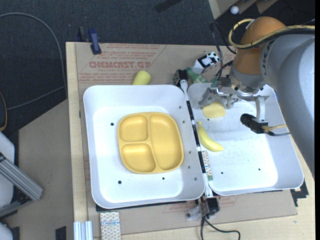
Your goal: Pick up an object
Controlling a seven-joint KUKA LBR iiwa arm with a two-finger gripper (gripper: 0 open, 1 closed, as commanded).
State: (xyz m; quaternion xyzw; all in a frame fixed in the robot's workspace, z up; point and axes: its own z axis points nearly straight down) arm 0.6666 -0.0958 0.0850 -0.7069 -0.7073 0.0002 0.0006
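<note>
The gripper point(220, 100) hangs over a pale yellow object point(215, 111) beside the banana point(208, 140); its jaws' state cannot be told, so it may close off-centre and slip.

bright even overhead light, soft shadows, mild glare on white bins point(100, 184).

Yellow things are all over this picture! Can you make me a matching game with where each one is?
Things:
1. sectioned yellow plate
2. banana
3. pale yellow lump
4. small yellow object

Places:
A. on the brown board, outside the bins
B. in the middle of the left bin
C. in the right bin, by the wall between the bins
D. in the right bin, just under the tool

Pairs: 1-B, 2-C, 3-D, 4-A
</note>
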